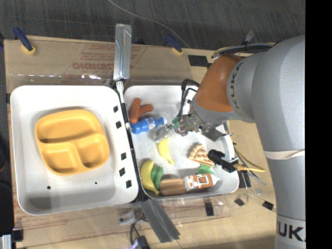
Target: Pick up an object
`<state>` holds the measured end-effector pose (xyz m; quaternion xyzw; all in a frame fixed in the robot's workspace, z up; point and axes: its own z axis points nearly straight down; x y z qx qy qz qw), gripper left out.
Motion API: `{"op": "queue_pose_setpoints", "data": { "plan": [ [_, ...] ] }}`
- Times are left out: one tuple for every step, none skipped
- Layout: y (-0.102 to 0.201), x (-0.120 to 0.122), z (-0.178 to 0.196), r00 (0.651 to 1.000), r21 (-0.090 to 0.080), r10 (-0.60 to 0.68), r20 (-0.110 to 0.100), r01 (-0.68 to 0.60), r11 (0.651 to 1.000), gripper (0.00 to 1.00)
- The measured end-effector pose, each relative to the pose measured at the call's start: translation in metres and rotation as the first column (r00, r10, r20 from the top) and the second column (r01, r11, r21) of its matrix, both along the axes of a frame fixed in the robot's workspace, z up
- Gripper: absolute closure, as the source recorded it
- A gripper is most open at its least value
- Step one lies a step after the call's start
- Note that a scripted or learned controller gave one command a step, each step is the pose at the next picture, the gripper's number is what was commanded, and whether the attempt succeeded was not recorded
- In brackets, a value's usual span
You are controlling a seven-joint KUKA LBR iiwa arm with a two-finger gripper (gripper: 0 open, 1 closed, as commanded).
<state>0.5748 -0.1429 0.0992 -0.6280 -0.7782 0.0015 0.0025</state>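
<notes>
Over the right bin point(136, 95), arm point(244, 92) bent low, pincer point(179, 124) near blue bottle point(142, 125), grip state unclear.

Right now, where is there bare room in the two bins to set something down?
Left bin: bare floor along its near edge, below the yellow divided tray. Right bin: a bare strip along its far wall, above the sausages. Its near side is crowded: banana, pizza slice, carton.

Two white bins point(21, 139), one yellow tray point(72, 139), two bananas point(165, 152), one bottle point(147, 124), one pizza slice point(198, 153)
</notes>
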Motion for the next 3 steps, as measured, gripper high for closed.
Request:
{"op": "queue_pose_setpoints", "data": {
  "plan": [
    [0.012, -0.05, 0.0, 1.0, 0.0, 0.017, 0.002, -0.017, 1.0, 0.0],
    [0.044, -0.012, -0.008, 0.997, 0.0, 0.077, 0.003, -0.077, 0.997, 0.0],
    [0.043, -0.012, 0.002, 0.997, 0.0, 0.08, 0.002, -0.08, 0.997, 1.0]
  ]
}}
